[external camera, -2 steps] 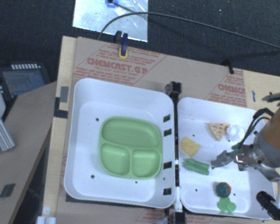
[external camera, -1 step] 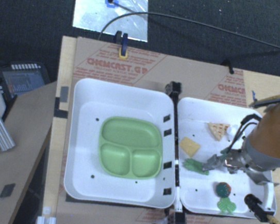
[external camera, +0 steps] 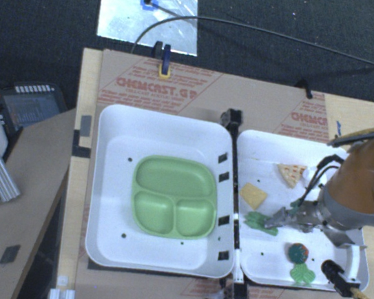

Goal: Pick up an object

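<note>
So the left bin had a green divided plate sitting in it. Over in the right bin a yellow block lay near the divider, and the gripper was down right at a green leafy piece, tips touching it, couldn't tell about a grip. A waffle-like wedge sat above, a round toy lower right

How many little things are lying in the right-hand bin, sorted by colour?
Yellow or tan: 2, a yellow block and a tan waffle wedge
Green: 2, a green piece and a green leaf shape
Mixed colours: 1, a round ball
Total: 5
</note>
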